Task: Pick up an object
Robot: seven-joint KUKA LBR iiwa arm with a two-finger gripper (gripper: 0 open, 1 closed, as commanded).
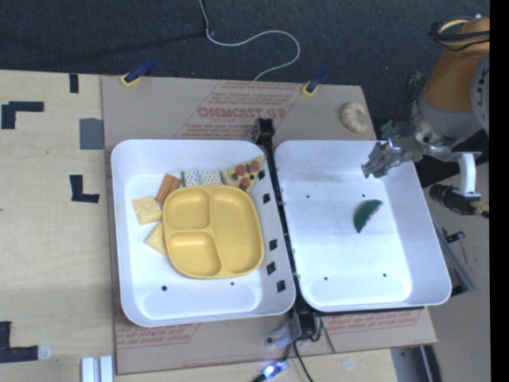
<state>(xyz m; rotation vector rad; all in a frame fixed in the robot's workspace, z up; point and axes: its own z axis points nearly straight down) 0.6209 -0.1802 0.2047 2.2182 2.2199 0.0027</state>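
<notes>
While the left bin (127, 213) holds a yellow divided plate (213, 231) at its centre, small pieces crowd the plate's edge from 9 to 1 o'clock, among them a tan cracker-like square (146, 209). Red printing on the cardboard sheet (238, 110) above the bins is too blurred to read. At the right bin's (413, 285) centre lies a dark green object (367, 213); the gripper (378, 164) hangs at its 1 o'clock, apart from it, finger state unclear.

Two white bins (127, 237), one yellow tray (213, 231), one green piece (367, 213) (right bin).
</notes>
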